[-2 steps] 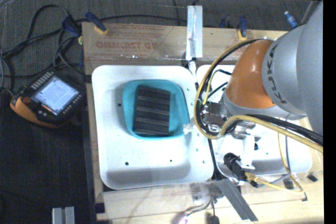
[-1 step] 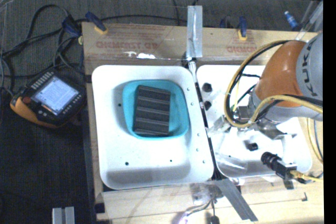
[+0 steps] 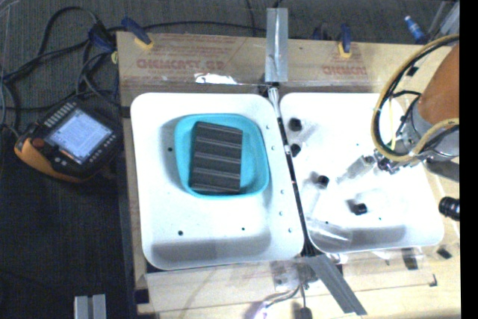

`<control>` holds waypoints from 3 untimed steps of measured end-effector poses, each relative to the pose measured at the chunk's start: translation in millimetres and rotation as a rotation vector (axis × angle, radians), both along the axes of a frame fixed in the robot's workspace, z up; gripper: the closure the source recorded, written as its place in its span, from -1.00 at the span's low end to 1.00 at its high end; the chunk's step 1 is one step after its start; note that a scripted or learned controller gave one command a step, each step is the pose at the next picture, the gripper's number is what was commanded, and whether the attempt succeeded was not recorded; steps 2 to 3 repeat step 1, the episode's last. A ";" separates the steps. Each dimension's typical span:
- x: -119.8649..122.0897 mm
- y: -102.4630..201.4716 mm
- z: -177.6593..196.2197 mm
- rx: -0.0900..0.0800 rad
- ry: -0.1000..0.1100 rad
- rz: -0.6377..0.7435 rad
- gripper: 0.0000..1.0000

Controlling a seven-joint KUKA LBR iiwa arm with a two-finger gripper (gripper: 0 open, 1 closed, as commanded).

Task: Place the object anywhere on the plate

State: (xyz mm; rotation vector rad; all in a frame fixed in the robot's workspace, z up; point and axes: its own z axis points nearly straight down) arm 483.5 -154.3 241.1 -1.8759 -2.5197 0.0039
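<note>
— Looking at the left bin (image 3: 149, 235), what do you see inside it?

— I see a turquoise plate (image 3: 258, 160) that lies in the upper middle of this bin. A dark grey ribbed block (image 3: 216, 157) lies flat on the plate, a little turned, and it is fully inside the rim of the plate.

— And where is the gripper (image 3: 357, 169)?

— It is over the right bin (image 3: 418, 224), near the middle of it. The arm (image 3: 441, 97) comes in from the right side, with yellow and black cables (image 3: 388, 112) in loops around the wrist. The fingers point to the left, and they look pressed together, with nothing between them.

— Is the gripper close to the block?

— No, it is well apart from it. The wall between the two bins lies between them.

— What else is around?

— Some small dark pieces (image 3: 320, 180) lie on the floor of the right bin. A teach pendant (image 3: 75, 138) with a lit screen lies on the floor, left of the counter (image 3: 187, 60).
</note>
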 end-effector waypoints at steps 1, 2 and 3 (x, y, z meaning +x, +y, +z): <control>-0.2 -60.5 -56.0 0.000 0.000 0.087 -1.00; -0.2 -60.5 -56.0 0.000 0.000 0.087 -1.00; -0.2 -60.5 -56.0 0.000 0.000 0.087 -1.00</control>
